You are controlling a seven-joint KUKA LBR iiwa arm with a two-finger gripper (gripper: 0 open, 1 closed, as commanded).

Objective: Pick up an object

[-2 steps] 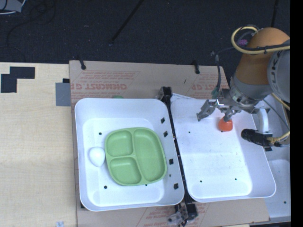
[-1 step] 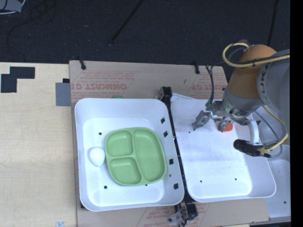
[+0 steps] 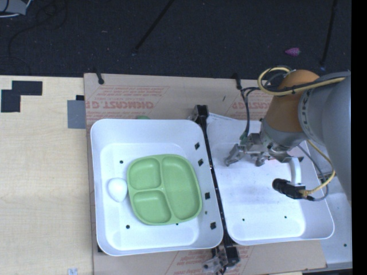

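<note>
The gripper (image 3: 248, 156) hangs over the upper left part of the right bin (image 3: 269, 219), close to the wall it shares with its neighbour. Its two metal fingers (image 3: 232, 155) stand spread well apart, and nothing is caught between them. Whether the fingertips touch the bin floor cannot be told from this slanted view. The grey arm (image 3: 327, 119) comes in from the right, its orange band (image 3: 289, 105) showing just above the wrist.

There are two things to pick, and both lie in the left bin (image 3: 97, 211), well apart from the gripper. One is a green divided plate (image 3: 163, 189) with three compartments, two at the top side by side and a third below. It lies flat in the middle of the bin floor. The other is a white egg-shaped thing (image 3: 117, 189), lying just beside the plate's left edge, touching it or nearly so.

The two shallow white bins sit side by side, their inner walls meeting along a line of black clips (image 3: 209, 171). Both rest on one sheet of brown cardboard (image 3: 143, 99) with red print, and that lies on the pale bench (image 3: 40, 182).
</note>
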